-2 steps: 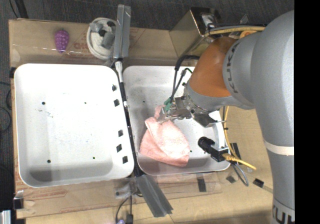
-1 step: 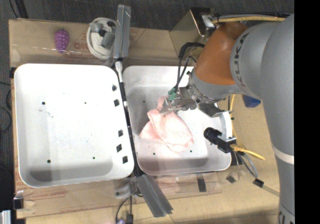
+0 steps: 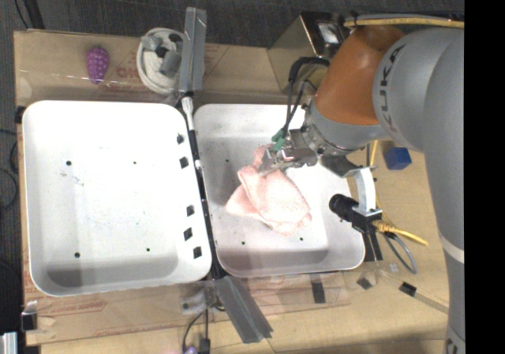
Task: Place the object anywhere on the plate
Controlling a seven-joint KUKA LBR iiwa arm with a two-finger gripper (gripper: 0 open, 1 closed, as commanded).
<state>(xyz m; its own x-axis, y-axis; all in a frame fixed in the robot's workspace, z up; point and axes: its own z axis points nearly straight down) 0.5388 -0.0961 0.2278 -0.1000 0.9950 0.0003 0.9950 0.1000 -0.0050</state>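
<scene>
A pale pink, mottled, flattish thing (image 3: 270,199) lies in the middle of the right bin (image 3: 229,128); whether it is a plate or a crumpled cloth I cannot tell. My gripper (image 3: 282,155) hangs low over its upper edge, where a small pink fold (image 3: 261,157) rises next to the gripper. The wrist hides the contact point. The grey arm with its orange band (image 3: 355,80) reaches in from the right above the bin's far right corner.
The left bin (image 3: 102,195) stands beside the right one, with a grey divider bar (image 3: 193,53) between them at the back. On the bench behind are a small purple grape-like toy (image 3: 97,63) and a white coiled thing (image 3: 158,61). A blue block (image 3: 398,158) sits right of the bins.
</scene>
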